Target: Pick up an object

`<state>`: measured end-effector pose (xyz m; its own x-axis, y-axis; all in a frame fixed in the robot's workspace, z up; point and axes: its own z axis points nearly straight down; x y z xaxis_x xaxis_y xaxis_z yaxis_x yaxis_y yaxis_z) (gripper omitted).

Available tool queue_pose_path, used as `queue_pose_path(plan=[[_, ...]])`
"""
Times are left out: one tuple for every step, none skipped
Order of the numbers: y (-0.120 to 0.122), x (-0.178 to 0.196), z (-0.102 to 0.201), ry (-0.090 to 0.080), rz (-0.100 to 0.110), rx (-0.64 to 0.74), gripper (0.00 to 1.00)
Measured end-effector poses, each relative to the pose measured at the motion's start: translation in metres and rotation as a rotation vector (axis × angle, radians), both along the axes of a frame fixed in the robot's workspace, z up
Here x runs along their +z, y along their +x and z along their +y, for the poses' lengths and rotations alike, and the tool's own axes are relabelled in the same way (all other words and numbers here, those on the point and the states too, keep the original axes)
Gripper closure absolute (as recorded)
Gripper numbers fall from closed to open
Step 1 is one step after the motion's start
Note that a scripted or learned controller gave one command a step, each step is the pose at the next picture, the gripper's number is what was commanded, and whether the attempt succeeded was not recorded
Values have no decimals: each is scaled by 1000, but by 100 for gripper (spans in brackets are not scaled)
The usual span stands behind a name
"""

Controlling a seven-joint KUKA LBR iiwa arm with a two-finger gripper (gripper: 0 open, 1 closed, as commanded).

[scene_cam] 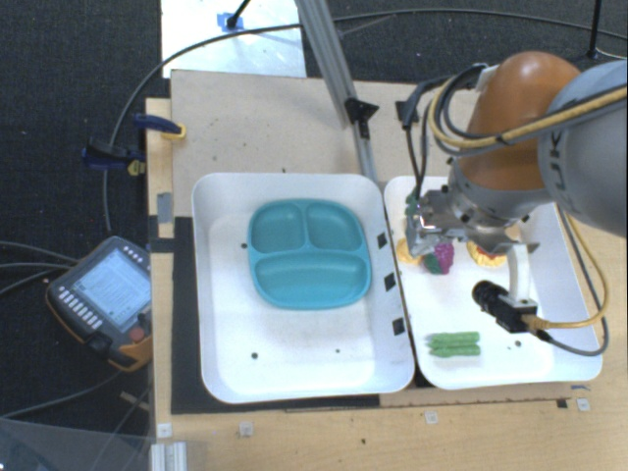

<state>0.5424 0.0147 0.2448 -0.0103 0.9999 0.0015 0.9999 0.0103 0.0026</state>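
Observation:
My gripper (pixel 435 243) hangs low over the upper left part of the right bin (pixel 549 361), under the orange wrist band. A magenta toy (pixel 443 258) sits right below it, with a yellow-orange piece (pixel 405 252) to its left and another yellow-orange piece (pixel 488 255) to its right. A green bean-pod toy (pixel 453 343) lies near the bin's front edge, apart from the gripper. The wrist body hides the fingertips.
The left bin (pixel 226 341) holds a teal divided plate (pixel 310 253). A black cable fitting (pixel 502 305) hangs from the arm over the right bin. A metal pole (pixel 334 57) slants down at the back. A teach pendant (pixel 103 297) lies left of the bench.

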Motion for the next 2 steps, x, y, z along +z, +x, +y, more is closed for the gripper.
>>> queue_pose_path(plan=[[2,-17,45,0,3,-2,100],[-7,-30,96,0,4,-1,100]])
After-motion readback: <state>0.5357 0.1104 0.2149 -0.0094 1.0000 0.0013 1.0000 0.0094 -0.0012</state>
